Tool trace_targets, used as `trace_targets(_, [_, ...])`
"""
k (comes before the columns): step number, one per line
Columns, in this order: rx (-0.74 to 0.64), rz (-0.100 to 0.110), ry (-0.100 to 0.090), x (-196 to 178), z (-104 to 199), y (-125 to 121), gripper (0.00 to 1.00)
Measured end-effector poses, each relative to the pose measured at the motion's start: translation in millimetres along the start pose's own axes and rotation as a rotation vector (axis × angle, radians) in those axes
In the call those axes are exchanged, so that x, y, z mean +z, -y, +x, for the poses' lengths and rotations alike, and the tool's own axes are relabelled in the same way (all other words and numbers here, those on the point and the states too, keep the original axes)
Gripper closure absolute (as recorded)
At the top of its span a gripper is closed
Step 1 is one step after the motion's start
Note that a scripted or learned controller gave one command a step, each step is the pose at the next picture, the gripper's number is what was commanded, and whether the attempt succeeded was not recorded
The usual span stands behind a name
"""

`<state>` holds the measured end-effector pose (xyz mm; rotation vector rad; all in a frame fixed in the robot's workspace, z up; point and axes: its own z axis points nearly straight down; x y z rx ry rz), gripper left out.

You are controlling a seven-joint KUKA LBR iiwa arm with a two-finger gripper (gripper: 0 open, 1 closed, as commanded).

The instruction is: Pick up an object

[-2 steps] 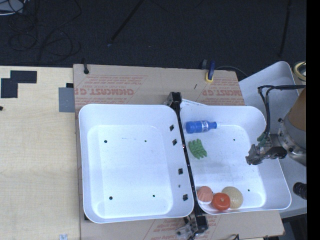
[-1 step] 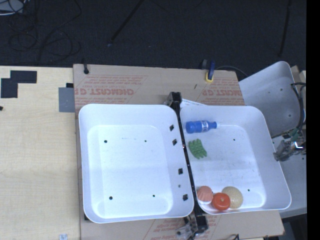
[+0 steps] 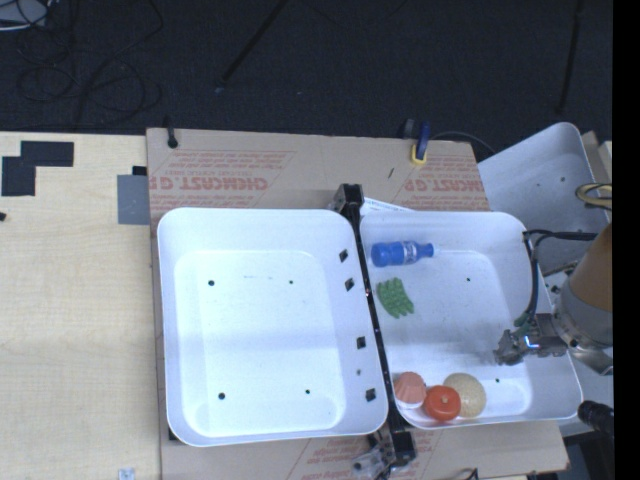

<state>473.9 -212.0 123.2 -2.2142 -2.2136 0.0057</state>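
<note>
The right bin (image 3: 470,238) holds a blue bottle (image 3: 401,254) lying on its side near the back wall. A green ridged piece (image 3: 394,297) lies just in front of it. At the bin's front edge sit a pale pink round thing (image 3: 409,388), a red round thing (image 3: 442,402) and a beige round thing (image 3: 465,393), close together. My gripper (image 3: 517,348) hangs over the right bin's right side, reaching in from the right, apart from all of these objects. Nothing shows between its fingers.
The left bin (image 3: 260,233) stands beside the right one, a black divider bar (image 3: 365,308) between them. Both rest on a cardboard sheet (image 3: 260,173). A blue and yellow clamp (image 3: 421,140) sits at the cardboard's back edge. Cables trail on the dark floor behind.
</note>
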Motion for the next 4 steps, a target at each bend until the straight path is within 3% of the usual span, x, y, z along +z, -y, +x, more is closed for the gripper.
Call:
trace_targets(1, [-0.001, -0.014, 0.006, -77.8, -1.9, -1.8, 1.00])
trace_targets(2, [-0.001, -0.014, 0.007, -151.9, -1.4, -0.9, 1.00])
trace_targets(3, [0.000, 0.006, -0.002, -0.1, 9.1, 1.9, 1.00])
trace_targets(4, [-0.001, -0.018, 0.009, -110.6, -2.5, -2.0, 1.00])
